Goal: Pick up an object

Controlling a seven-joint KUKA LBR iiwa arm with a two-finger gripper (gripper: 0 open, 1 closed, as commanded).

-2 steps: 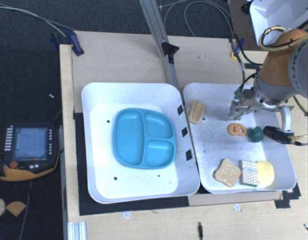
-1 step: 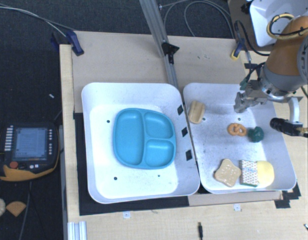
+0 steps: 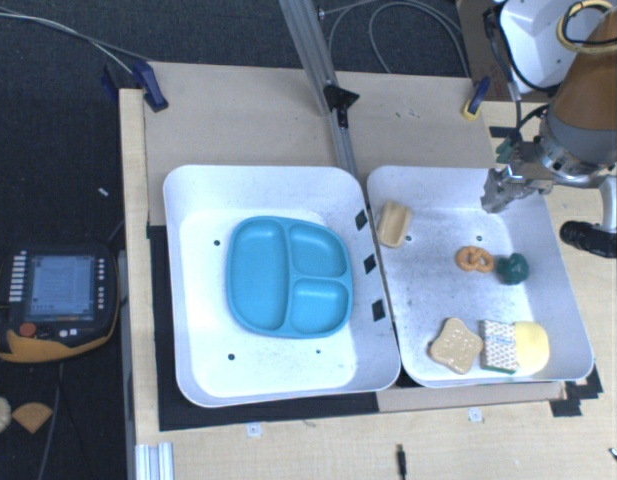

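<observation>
The right bin (image 3: 428, 280) holds several small objects: a tan bread-like piece (image 3: 393, 224) at its upper left, a brown pretzel (image 3: 474, 259), a dark green lump (image 3: 512, 268), a square cracker (image 3: 456, 345), a patterned packet (image 3: 499, 347) and a yellow round item (image 3: 530, 345). My gripper (image 3: 496, 192) hangs over the bin's upper right corner, up and to the right of the pretzel. Nothing shows between its fingers.
The left bin (image 3: 203, 368) carries a blue divided plate (image 3: 289, 275). A metal pole (image 3: 313, 38) slants down between the bins. A teach pendant (image 3: 53, 303) lies on the floor at the left. Blue clamps (image 3: 148, 86) grip the bench's back edge.
</observation>
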